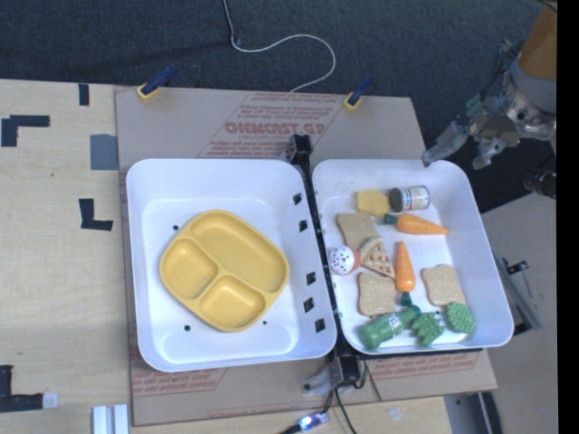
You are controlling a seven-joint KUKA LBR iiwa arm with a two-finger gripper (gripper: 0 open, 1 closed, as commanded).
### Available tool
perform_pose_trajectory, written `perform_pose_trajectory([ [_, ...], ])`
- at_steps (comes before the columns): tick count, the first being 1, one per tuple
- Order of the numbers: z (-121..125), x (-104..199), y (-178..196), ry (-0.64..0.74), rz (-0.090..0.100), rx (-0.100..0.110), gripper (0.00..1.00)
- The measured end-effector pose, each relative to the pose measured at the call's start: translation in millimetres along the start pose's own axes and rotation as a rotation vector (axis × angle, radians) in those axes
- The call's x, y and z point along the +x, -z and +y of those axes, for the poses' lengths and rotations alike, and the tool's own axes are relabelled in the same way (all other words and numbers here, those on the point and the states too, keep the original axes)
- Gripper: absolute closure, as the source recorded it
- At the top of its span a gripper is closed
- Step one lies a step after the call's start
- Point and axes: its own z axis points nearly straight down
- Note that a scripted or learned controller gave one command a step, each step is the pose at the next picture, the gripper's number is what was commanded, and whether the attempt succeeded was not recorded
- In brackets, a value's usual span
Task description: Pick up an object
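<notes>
Hovering at the frame's upper right, the gripper [461, 143] has its fingers spread, grasping nothing — toy foods lie below: orange carrot [422, 226], green broccoli [460, 317]

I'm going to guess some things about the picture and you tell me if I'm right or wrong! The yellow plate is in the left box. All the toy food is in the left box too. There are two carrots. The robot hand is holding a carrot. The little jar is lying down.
1. The yellow plate is in the left bin. True.
2. All the toy food is in the left bin. False: it lies in the right bin.
3. There are two carrots. True: one near the jar, one lower down.
4. The gripper holds a carrot. False: it is outside the right bin's far corner, and both carrots lie in the bin.
5. The jar lies on its side. True.
</notes>
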Motion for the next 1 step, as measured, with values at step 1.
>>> perform_pose_trajectory([
  [1, -6.0, 4.7, -61.9, 0.0, 0.0, 0.005, 0.0],
])
